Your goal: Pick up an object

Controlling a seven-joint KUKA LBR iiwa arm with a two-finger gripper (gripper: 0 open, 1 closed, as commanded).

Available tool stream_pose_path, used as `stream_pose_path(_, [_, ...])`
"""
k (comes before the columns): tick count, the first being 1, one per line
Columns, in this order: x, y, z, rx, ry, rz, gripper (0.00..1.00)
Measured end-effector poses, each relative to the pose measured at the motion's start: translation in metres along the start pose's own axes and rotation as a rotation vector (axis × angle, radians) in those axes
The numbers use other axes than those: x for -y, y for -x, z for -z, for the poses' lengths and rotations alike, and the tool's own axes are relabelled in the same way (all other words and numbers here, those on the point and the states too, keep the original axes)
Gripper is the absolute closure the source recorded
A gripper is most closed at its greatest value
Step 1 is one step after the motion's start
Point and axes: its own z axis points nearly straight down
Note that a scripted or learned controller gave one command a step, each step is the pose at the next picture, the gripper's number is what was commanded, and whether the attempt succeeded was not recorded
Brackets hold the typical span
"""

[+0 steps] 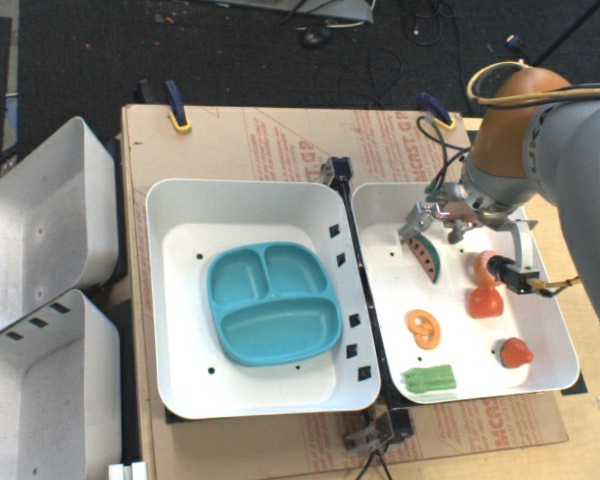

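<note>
- Overhead, the gripper (pixel 442 218) hangs beside a watermelon slice (pixel 424 256); whether its fingers are apart cannot be told.
- Slice's long axis runs diagonally, upper-left to lower-right, in the right bin (pixel 552 368).

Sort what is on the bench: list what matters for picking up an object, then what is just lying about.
For the job:
- gripper, over the right bin
- watermelon slice
- orange ring
- green block
- red pieces

Lying about:
- blue divided plate in the left bin
- clamps on the board
</note>
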Motion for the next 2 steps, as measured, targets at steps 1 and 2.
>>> stream_pose_path(1, [0.002, 0.0, 0.009, 0.0, -0.004, -0.001, 1.0])
stream_pose_path(2, [0.001, 0.002, 0.052, -0.001, -0.002, -0.003, 1.0])
